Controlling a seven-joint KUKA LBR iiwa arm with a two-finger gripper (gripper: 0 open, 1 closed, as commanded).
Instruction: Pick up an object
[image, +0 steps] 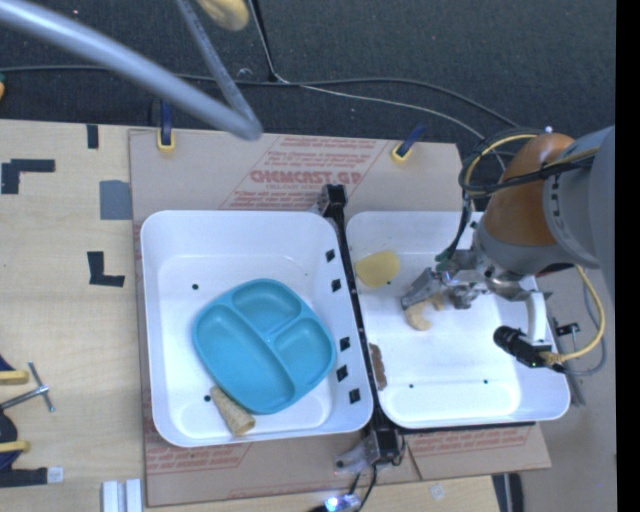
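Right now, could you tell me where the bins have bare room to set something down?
Right bin: its near half is bare; the far half is crowded by the tool, a tan lump and a yellow disc. Left bin: the blue plate fills the middle, leaving the far strip bare.

1. A robotics test lab, seen from overhead: a grey industrial arm with an orange band reaches in over a wooden worktop.
2. Two shallow white bins sit side by side on a printed cardboard sheet, held down by yellow-tipped clamps at its far edge.
3. Black tape marks dot the worktop, the sort used for positioning.
4. Loose cables trail across dark carpet behind the rig, and a metal support bar crosses the upper left.
5. Test props lie in the bins, among them a blue divided plate.
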